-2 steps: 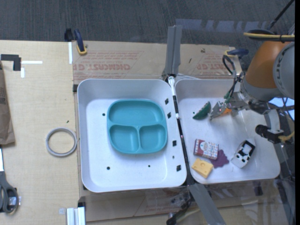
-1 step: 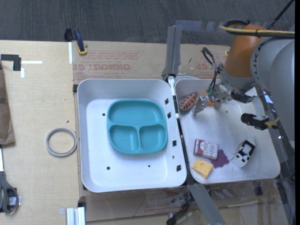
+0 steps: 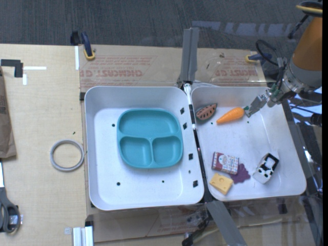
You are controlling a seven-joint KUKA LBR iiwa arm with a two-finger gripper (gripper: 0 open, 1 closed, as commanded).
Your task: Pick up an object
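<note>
The right bin [image 3: 294, 137] holds several small items. An orange toy carrot [image 3: 229, 115] lies near its back wall, beside a brown leaf-shaped piece [image 3: 206, 111]. Toward the front lie a dark red packet [image 3: 225, 162], a purple scrap [image 3: 242, 173], a yellow cheese wedge [image 3: 221, 183] and a black-and-white cow toy [image 3: 266, 168]. My gripper [image 3: 256, 104] hangs at the bin's back right, just right of the carrot's green end, with nothing seen in it.
A teal divided plate [image 3: 150, 138] lies in the left bin [image 3: 88, 137]. On the wooden bench to the left are a grey tape ring [image 3: 67, 155], scissors [image 3: 7, 217] and a brown bag [image 3: 5, 122]. The arm's orange band [image 3: 310, 47] is at the upper right.
</note>
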